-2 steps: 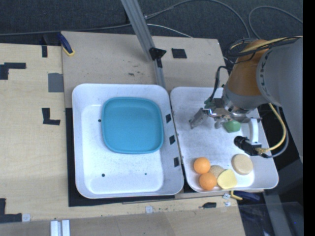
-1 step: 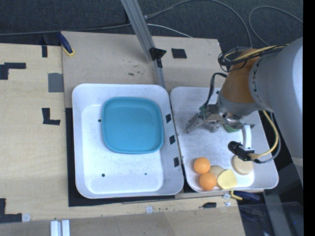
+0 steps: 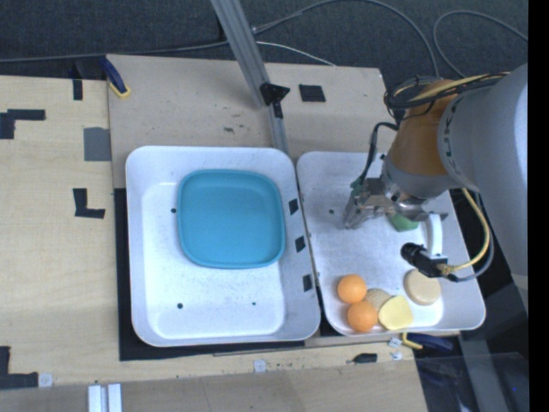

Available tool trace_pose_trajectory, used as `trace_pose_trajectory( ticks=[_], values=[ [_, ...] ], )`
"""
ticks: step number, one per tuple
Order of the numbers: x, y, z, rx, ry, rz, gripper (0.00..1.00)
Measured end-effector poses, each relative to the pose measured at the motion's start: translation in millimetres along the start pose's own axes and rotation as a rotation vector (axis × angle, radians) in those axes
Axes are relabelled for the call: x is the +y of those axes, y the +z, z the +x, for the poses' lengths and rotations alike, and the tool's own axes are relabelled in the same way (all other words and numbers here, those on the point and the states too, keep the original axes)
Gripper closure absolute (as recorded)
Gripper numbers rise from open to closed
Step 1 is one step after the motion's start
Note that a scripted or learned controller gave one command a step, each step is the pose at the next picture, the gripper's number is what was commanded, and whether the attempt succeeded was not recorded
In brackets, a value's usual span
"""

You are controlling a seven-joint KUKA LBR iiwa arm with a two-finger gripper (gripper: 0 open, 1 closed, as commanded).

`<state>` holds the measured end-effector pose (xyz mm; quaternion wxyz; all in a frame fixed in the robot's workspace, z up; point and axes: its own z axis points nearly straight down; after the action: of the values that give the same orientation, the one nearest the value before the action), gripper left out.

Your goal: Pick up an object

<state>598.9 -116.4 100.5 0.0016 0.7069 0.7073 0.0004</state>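
The arm (image 3: 463, 136) is reaching in from the right of the frame, its jaws (image 3: 356, 213) hanging over the upper middle of the right bin (image 3: 330, 256); whether they are parted or closed I cannot tell, and nothing is showing between them. A green object (image 3: 401, 222) is peeking out just beside the wrist. Two orange balls (image 3: 351, 288), a yellow piece (image 3: 395, 312) and a tan disc (image 3: 422, 287) are clustering at the bin's lower right. A blue plate (image 3: 231, 218) is lying in the left bin (image 3: 154, 299) on the table (image 3: 51, 256).

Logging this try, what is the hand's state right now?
Hand: over the right bin; open or closed cannot be told.
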Motion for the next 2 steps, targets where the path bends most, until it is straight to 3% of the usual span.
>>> trace_pose_trajectory(
  ticks=[2],
  values=[
    [3, -101, -20, 0.001, 0.0, -0.001, 1.0]
  ],
)
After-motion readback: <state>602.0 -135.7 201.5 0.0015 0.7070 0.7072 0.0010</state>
